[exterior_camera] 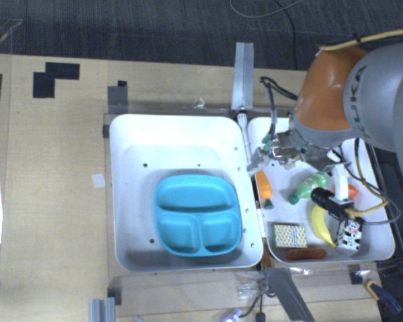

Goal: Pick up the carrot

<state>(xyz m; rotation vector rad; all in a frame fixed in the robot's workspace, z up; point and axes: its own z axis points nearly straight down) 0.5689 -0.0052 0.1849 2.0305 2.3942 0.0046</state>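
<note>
Overhead view as I see it remotely: the carrot [263, 186] lies against the left wall of the right bin [383, 247], just below the pincer [267, 154]. I cannot tell whether the pincer is spread. A blue tray [198, 213] sits in the left bin [131, 180].
</note>
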